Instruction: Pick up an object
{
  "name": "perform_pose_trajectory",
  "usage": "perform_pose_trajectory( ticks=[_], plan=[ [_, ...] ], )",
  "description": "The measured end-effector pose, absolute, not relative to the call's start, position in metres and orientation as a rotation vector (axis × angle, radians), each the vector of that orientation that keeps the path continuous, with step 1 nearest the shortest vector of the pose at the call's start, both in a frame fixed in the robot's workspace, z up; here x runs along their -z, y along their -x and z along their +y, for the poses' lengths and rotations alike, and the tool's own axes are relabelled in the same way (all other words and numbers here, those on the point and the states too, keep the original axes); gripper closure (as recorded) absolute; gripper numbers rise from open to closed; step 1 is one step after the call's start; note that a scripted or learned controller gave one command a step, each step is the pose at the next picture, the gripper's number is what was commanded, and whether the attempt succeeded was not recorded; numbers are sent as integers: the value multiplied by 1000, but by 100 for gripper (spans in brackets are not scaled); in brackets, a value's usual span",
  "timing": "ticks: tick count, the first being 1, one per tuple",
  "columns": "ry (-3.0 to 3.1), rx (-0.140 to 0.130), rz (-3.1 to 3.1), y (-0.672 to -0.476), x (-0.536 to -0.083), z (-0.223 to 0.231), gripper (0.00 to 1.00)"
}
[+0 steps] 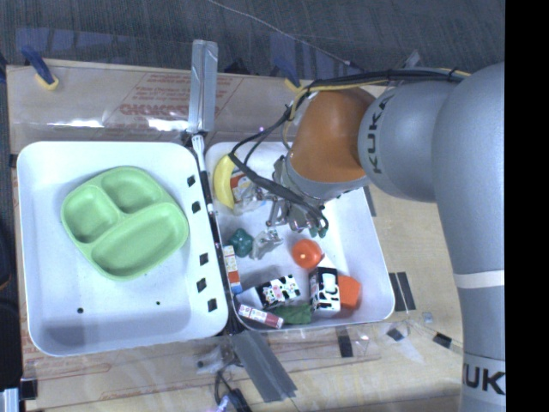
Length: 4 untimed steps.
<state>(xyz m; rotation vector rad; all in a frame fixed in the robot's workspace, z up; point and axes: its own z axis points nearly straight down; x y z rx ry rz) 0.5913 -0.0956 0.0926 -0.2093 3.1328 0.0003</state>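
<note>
My gripper (276, 234) reaches down into the right bin (371, 245), under the orange wrist band. Its fingertips hang just right of a small teal object (241, 243) and left of an orange ball (306, 252). I see nothing held between the fingers. A yellow banana (224, 181) lies at the bin's far left, partly under the wrist. Near the front edge lie a black-and-white patterned block (278, 291), a second black-and-white piece (324, 288) against an orange object (347, 292), a green item (296, 313) and a pink-capped tube (258, 317).
The left bin (43, 256) holds a green divided plate (125, 221). A metal divider with black clips (204, 221) runs between the bins. The grey arm fills the upper right, over the right bin's far corner.
</note>
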Motion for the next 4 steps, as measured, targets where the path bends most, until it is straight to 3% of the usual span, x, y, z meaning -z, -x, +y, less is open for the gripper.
perform_pose_trajectory(
  ticks=[1, 2, 3, 4],
  plan=[
    [-42, 1, 3134, -512, -97, -104, 0],
    [-336, 0, 3121, -591, -115, -112, 0],
    [-41, 0, 3143, -544, -108, -167, 0],
    [219, 0, 3129, -656, -94, -131, 0]
  ],
)
